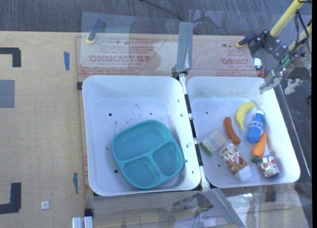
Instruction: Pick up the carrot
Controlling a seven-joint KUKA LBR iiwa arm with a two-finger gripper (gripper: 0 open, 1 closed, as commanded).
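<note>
**Seven toys share the right bin; the carrot lies near its right wall**

Seven small items sit in the right bin [218,89], and the carrot [260,145] is among them: orange, lying at a slant with its green top toward the near side, close to the bin's right wall. Just to its far side a blue bottle [255,127] lies touching or almost touching it, and beyond that a yellow banana [243,112] curves toward the far wall. Left of the bottle lies a reddish sausage [231,130]. A small can [269,166] with a red label lies just near of the carrot's green end. A carton [234,158] with a printed face lies to the left of the can, and a small patterned packet [213,141] sits left of that, toward the divider.

The left bin [99,98] holds a teal divided plate [146,153] with three compartments, resting in its near half.

The gripper [274,77] hangs over the far right corner of the right bin, well apart from the carrot. How its fingers stand I cannot tell; nothing is seen between them.
</note>
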